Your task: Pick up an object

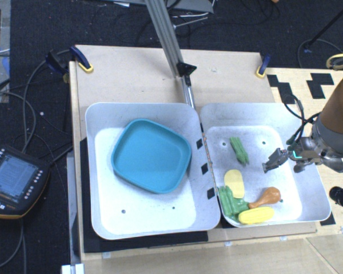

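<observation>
No brand, label or writing could be read on any item. In the right bin [311, 207] the toys sat bunched toward its near left corner: a yellow block [234, 182], a green piece [231, 203] below it, a yellow corn-like piece [256, 215] at the near rim, and a brown drumstick [266, 197] between them. A green pod [239, 150] lay apart, farther back. The gripper [272, 161] hung over the bin's right half — right of the pod, above and behind the drumstick, touching nothing; whether its fingers were apart or together could not be told. Bare floor lay under it and toward the far wall. The left bin [97, 210] held a blue plate [151, 155], with open floor along its near side.
</observation>
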{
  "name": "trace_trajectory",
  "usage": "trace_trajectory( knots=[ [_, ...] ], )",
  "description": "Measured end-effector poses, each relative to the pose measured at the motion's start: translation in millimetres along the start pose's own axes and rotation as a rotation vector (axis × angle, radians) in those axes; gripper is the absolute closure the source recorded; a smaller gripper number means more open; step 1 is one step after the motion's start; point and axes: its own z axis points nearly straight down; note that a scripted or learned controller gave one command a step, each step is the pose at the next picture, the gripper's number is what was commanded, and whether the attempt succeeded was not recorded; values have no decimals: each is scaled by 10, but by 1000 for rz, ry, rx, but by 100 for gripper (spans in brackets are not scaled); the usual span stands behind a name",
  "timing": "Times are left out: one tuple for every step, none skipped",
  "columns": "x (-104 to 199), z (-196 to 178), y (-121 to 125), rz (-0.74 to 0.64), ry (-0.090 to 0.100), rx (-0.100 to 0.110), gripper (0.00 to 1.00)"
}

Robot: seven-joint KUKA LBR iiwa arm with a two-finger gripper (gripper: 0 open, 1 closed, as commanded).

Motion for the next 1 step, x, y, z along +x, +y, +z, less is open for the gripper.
trace_trajectory(
  knots=[
    [0, 0, 0, 0, 0, 0, 0]
  ],
)
